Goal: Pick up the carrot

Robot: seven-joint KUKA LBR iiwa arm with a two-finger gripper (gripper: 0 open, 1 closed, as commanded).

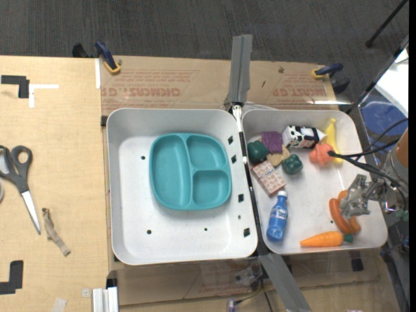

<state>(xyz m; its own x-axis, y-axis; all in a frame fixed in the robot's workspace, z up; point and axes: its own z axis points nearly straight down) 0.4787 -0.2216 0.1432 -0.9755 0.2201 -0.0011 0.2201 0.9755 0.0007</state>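
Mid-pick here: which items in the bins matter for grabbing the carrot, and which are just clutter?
Job items:
carrot, near the right bin's front edge
gripper, above the hot dog

Just lying about:
hot dog
blue bottle
teal divided plate
toy cow
banana
scissors

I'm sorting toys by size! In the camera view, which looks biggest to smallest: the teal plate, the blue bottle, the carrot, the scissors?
1. Teal plate, by far.
2. Scissors.
3. Blue bottle and carrot look about alike, too close to rank.
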